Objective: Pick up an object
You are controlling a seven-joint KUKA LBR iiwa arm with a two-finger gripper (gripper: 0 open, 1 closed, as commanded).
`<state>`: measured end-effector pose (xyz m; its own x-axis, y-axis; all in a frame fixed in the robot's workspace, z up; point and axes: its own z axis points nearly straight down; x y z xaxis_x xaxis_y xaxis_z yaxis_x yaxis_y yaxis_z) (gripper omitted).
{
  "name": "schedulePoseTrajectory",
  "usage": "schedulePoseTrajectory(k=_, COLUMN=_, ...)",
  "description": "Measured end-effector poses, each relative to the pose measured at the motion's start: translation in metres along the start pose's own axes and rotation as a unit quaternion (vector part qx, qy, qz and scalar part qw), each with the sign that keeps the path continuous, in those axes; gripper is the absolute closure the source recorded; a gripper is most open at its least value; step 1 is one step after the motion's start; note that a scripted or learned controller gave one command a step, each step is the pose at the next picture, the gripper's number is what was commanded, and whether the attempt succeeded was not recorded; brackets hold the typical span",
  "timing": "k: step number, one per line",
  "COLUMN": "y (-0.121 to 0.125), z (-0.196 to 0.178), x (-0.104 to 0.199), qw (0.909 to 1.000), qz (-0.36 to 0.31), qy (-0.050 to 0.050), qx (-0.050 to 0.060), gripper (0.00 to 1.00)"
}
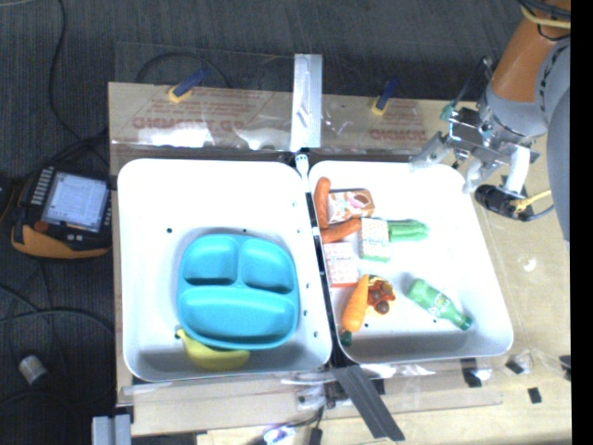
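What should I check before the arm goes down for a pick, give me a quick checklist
1. Gripper clear of the bins: ok, it sits over the upper right corner of the right bin.
2. Finger opening: cannot tell.
3. Nothing carried already: ok, no object seen at the gripper.
4. Isolated target available: ok, the green bottle lies apart from the other items.
5. Clutter near the divider: not ok, the carrot, cards and sausage crowd together.
6. Left bin target: not ok, the blue tray covers most of the banana.
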<state>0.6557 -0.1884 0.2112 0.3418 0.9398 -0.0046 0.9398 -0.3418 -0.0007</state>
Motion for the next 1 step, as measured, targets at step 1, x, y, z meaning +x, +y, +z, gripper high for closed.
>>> schedulePoseTrajectory(k=1, y=-0.0409, z=0.1046, x=0.0093, qw=0.9978, qz=-0.067, qy=0.002, qx=-0.001, gripper=0.00)
